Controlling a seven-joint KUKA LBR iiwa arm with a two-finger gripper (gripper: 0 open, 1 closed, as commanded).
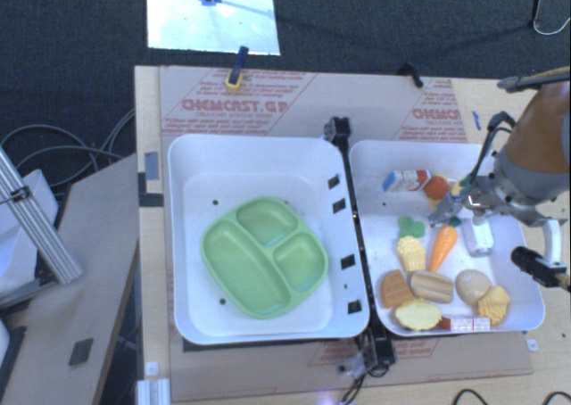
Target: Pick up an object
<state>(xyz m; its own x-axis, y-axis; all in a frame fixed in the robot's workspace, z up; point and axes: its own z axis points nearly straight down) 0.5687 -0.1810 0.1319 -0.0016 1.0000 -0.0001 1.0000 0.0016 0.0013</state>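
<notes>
The carrot (442, 248), likely light, stiff, slick plastic in the right bin (533, 305), suits a mid-body pinch; whether the tool (464, 209) above it is spread, I cannot tell.

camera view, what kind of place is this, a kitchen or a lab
Most likely a robotics lab bench, not a kitchen: two white bins on a board, toy food such as a carrot, a green divided plate, and loose cables on carpet.

Toy foods (441, 283) scattered flat in right bin (375, 216).
</notes>
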